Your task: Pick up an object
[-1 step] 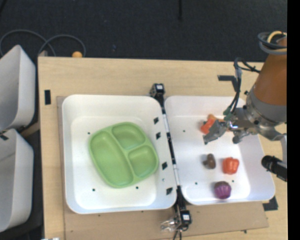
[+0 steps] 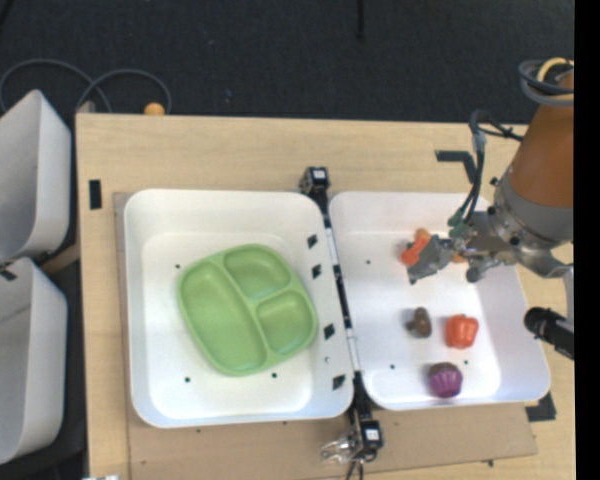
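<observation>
In the right bin (image 2: 378, 298) lie several small objects: an orange piece (image 2: 416, 244) near the middle, a brown lump (image 2: 419, 321), an orange pepper-like toy (image 2: 461, 331) and a purple round object (image 2: 444, 379) near the front. My gripper (image 2: 430, 261) reaches in from the right and hangs low over the bin. Its tip is right beside the orange piece, touching or nearly touching it. I cannot tell whether that piece is in its grasp.
The left bin (image 2: 140, 298) holds a green divided plate (image 2: 247, 308). A black-clipped divider (image 2: 332, 278) runs between the two bins. The arm's orange band (image 2: 545, 158) rises over the right bin's far right side.
</observation>
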Robot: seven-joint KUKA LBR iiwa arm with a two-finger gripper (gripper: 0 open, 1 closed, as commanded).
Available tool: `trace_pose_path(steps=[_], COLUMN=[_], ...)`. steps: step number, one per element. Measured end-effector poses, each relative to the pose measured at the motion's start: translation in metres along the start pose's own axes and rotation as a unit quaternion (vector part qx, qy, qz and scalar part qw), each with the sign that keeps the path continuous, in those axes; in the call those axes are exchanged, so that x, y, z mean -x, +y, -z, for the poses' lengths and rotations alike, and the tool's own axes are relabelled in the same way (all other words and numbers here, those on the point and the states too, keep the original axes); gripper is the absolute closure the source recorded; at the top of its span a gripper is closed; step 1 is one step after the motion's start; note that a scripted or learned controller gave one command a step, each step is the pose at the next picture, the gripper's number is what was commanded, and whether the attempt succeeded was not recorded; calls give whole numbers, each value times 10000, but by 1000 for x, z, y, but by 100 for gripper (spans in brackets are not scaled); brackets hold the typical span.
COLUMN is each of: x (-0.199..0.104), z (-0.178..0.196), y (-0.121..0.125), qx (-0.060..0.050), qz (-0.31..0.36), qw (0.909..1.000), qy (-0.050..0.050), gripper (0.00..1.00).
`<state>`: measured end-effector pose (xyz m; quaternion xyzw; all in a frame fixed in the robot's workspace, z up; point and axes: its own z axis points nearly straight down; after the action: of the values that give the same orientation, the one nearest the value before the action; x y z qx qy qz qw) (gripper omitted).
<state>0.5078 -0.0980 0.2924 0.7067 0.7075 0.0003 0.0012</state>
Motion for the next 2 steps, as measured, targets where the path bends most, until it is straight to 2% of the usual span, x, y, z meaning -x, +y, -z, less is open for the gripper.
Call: trace_pose_path(steps=[2], x=[14], z=[-92], y=[0], qx=[-26], qz=[-15], qw=[10000], qy=[2], gripper=[0])
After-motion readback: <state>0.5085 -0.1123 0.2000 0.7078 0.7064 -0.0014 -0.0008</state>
